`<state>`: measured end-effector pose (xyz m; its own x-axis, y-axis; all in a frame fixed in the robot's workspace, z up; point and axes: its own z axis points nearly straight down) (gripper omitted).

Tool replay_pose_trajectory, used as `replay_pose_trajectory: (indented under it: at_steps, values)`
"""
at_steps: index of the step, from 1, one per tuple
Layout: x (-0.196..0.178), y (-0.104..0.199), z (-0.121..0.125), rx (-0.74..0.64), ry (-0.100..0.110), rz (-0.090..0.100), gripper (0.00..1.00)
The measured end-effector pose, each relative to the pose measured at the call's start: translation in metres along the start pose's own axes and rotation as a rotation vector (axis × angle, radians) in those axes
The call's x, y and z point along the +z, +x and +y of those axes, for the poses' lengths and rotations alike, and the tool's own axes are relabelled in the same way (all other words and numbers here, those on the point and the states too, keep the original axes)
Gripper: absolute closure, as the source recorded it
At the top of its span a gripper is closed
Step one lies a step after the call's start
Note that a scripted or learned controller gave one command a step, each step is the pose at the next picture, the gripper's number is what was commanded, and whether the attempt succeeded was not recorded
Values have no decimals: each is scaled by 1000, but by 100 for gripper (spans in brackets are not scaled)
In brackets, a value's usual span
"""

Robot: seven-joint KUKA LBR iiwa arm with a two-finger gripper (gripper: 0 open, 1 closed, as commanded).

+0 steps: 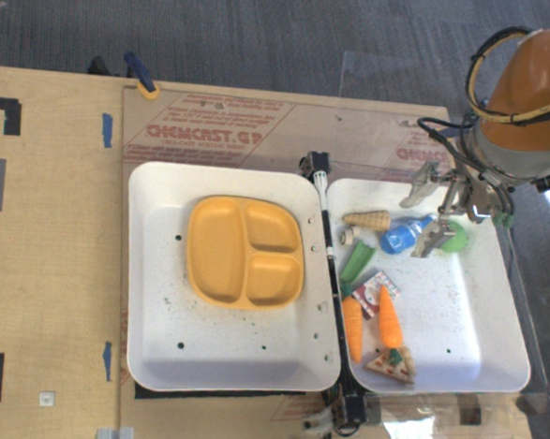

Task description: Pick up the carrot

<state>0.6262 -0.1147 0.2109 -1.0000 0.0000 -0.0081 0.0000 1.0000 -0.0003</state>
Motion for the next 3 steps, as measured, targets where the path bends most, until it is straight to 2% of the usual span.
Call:
replay_pose_trajectory:
  at_steps: [1, 2, 3]
  values:
    - [59, 62, 22, -84, -2, 8, 0]
    - [92, 69, 11, 64, 4, -30, 0]
    - [96, 94, 9, 379, -4, -70, 0]
